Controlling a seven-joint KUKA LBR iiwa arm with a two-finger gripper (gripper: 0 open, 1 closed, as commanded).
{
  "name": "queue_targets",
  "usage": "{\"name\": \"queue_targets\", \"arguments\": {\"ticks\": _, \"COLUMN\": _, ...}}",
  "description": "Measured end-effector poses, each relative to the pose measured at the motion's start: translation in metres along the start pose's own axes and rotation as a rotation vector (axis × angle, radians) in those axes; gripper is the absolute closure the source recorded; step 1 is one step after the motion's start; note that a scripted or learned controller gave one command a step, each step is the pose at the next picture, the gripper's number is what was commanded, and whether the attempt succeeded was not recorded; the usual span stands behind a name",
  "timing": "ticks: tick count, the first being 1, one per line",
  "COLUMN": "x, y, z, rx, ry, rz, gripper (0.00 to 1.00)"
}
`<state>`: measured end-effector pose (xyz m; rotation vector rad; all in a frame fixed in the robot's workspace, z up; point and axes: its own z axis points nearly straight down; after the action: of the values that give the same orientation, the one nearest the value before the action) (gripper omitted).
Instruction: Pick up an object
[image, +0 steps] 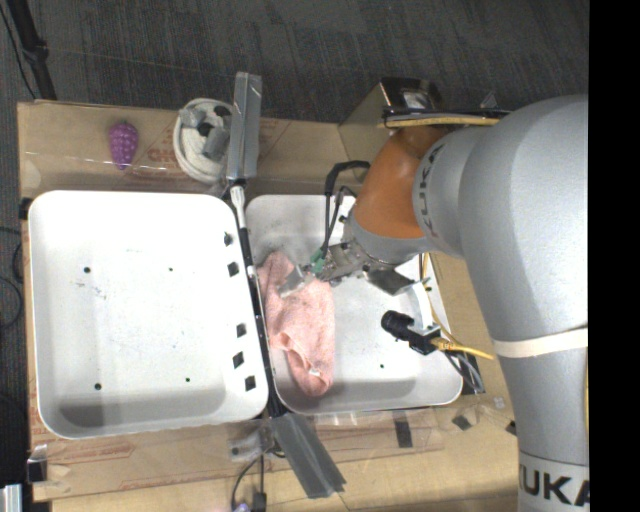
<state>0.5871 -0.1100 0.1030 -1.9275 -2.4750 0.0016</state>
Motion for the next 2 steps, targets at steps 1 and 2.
{"name": "queue_targets", "arguments": {"ticks": 1, "x": -0.008, "y": 0.012, "z": 0.010, "rx": -0.003, "ry": -0.003, "rz": 0.017, "gripper": 0.00}}
{"name": "queue_targets", "arguments": {"ticks": 2, "x": -0.007, "y": 0.013, "z": 0.000, "rx": -0.003, "ry": -0.002, "rz": 0.012, "gripper": 1.00}}
